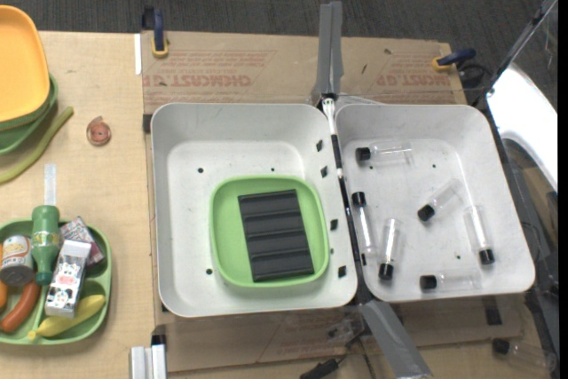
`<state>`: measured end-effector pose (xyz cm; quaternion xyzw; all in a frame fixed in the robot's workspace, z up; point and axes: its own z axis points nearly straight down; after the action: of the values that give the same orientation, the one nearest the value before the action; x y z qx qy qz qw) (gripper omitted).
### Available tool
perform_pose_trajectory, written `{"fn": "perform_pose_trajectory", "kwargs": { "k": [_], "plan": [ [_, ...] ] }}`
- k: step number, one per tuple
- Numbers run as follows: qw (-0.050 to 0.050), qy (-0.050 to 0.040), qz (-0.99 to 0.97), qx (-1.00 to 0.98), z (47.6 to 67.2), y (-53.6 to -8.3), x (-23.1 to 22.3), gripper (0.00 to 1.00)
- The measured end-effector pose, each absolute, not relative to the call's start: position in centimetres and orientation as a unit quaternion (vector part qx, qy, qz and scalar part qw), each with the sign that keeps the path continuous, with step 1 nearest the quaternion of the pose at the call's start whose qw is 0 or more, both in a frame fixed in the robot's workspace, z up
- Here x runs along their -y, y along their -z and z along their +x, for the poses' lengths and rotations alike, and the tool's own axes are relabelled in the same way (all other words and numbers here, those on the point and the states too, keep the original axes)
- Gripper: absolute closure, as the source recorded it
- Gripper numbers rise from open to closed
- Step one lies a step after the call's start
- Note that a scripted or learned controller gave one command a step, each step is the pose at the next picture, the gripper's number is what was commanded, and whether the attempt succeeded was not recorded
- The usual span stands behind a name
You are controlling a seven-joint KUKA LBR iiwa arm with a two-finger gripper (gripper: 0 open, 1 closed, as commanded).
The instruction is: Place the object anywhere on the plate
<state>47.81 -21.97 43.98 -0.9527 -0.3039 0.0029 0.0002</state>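
Jaw opening, and whether anything is held, cannot be told. Several clear plastic vials with black caps (pixel 388 246) are scattered flat in the right shallow white bin (pixel 497 146). The green square plate (pixel 226 217) is seated in the left shallow white bin (pixel 177 146), across the divider. One vial (pixel 359 222) lies along that divider, its long axis parallel to it, judged nearest the plate.
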Motion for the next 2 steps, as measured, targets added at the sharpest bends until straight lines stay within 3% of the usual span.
{"fn": "perform_pose_trajectory", "kwargs": {
  "k": [2],
  "plan": [
    [0.0, -0.0026, -0.982, 0.189, 47.81, -44.01, 22.22, 0.0]
  ]
}}
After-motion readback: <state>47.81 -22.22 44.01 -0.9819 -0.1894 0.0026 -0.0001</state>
